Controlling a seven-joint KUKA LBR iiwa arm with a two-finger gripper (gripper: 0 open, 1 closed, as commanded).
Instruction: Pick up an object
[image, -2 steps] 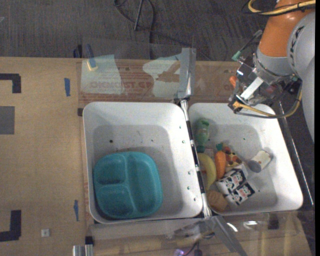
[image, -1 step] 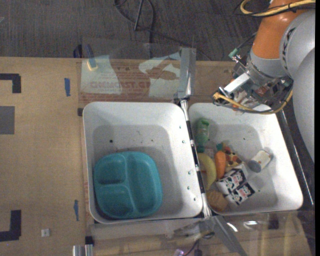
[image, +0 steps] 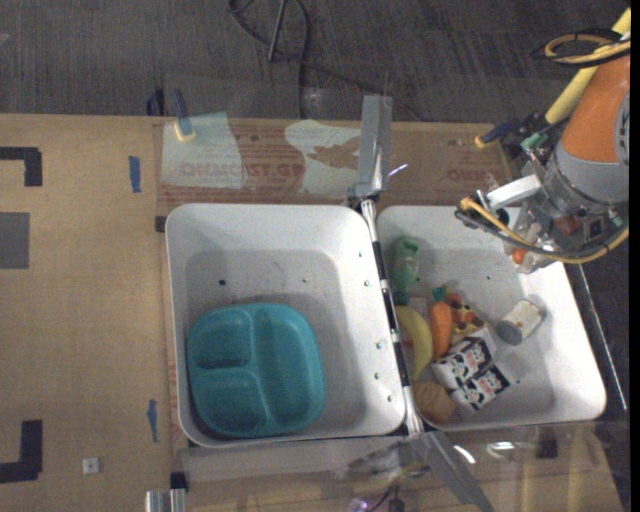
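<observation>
The right bin (image: 560, 400) holds a heap of small things along its left side. A green bottle (image: 404, 262) lies at the top, with a yellow banana (image: 418, 338) and an orange carrot (image: 441, 328) below it. Beside them are a small orange toy (image: 464, 316), two black-and-white cartons (image: 474, 374) and a brown round piece (image: 435, 401). A pale cup (image: 519, 322) lies on its side further right. My gripper (image: 532, 243) hangs over the bin's upper right corner, above and apart from the cup, wrapped in yellow cables.
A teal divided plate (image: 256, 368) lies in the left bin (image: 200, 240). A metal divider (image: 373, 150) stands at the back between the bins. The arm's orange band (image: 603, 105) is at the far right.
</observation>
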